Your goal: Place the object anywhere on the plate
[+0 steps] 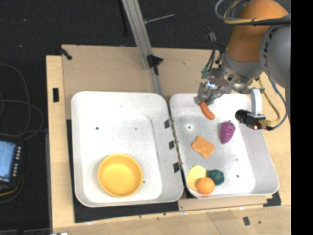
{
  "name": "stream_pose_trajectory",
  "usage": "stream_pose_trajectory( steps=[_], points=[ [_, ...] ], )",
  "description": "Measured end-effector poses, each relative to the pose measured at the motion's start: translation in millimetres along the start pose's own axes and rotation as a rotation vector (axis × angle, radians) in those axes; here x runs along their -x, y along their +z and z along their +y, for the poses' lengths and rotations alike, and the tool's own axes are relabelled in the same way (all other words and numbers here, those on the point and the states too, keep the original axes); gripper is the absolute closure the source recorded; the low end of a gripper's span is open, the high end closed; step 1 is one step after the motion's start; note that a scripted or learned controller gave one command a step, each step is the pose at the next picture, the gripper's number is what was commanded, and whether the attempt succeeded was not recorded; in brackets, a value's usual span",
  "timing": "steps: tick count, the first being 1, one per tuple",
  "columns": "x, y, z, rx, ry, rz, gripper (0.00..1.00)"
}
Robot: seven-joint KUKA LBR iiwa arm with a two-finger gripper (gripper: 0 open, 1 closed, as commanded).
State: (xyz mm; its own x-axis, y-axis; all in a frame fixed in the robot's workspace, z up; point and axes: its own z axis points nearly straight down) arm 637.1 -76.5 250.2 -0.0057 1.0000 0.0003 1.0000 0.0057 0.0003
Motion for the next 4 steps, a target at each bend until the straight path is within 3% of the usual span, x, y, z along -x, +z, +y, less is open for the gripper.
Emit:
stream_pose_trajectory(
  steps=[2, 3, 4],
  points=[
    [-86, 19, -53, -0.002, 0.001, -0.001, 1.00],
    [-126, 17, -88, -0.002, 0.000, 0.001, 1.00],
    [-163, 2, -107, 0.001, -0.002, 0.003, 1.00]
  ],
)
